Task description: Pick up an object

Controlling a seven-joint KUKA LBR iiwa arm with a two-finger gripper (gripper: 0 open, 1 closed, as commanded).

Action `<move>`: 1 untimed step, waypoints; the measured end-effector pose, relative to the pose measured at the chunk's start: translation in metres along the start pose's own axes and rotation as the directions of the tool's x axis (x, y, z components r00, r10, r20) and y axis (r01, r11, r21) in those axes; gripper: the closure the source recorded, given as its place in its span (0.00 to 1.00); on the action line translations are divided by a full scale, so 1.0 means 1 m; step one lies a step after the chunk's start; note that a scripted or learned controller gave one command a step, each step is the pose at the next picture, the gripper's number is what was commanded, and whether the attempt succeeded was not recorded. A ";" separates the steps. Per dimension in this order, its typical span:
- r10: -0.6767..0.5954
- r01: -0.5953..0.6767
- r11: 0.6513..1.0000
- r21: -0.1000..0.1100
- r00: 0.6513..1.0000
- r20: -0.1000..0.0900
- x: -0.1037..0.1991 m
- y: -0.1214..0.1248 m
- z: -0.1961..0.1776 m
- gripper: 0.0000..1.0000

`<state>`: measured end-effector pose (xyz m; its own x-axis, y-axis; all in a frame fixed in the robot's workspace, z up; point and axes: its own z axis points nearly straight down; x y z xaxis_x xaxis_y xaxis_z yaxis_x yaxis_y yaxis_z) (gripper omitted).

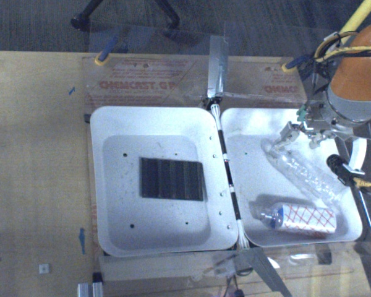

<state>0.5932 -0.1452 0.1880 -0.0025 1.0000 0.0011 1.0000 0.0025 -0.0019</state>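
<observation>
1. Dark ridged slab (172, 178), one object on offer, lying flat in the middle of the left bin (111, 166), well apart from the arm.
2. Across the divider in the right bin (247, 159): clear plastic bottle (306, 175) stretched on a slant from the far side toward the right wall, and red-checked bottle (306, 217) lying along the near wall, blue cap pointing left.
3. At far right, gripper (304, 132) poised over the clear bottle's upper end, spread wide with nothing between its prongs.
4. Likely step in hand: closing on the clear bottle. Best done by turning the prongs square across the bottle's long axis, centring over its body rather than its tapering end, descending fully before closing, and squeezing gently, since thin clear plastic probably dents and slips.
</observation>
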 end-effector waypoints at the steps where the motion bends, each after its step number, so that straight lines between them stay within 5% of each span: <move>1: -0.051 0.051 0.999 -0.004 0.999 0.002 -0.006 -0.009 0.092 0.00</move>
<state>0.5845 -0.1514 0.0962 -0.0540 0.9985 -0.0004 0.9985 0.0540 0.0025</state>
